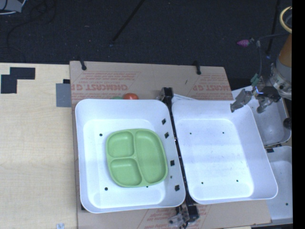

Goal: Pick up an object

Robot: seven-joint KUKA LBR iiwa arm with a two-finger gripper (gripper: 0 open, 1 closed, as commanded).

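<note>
Green plastic, in the form of a three-compartment plate (137, 157), is seen lying flat on the floor of the left bin (90, 128), slightly right of that bin's middle and close to the black divider (174, 147) by which the two bins are joined. Beside the left bin, on the far side of that divider, the right bin (224, 151) is found, its white floor marked with a few small dark dots. Behind the left bin's far rim, a small red-orange object (130, 97) is partly seen on the brown cardboard sheet (143, 82) that is laid under both bins on the pale wooden worktop (33, 147). The end effector (251, 101) is held above the right bin's far right corner, well apart from the plate, with its two dark fingers spread apart and nothing seen between them
</note>
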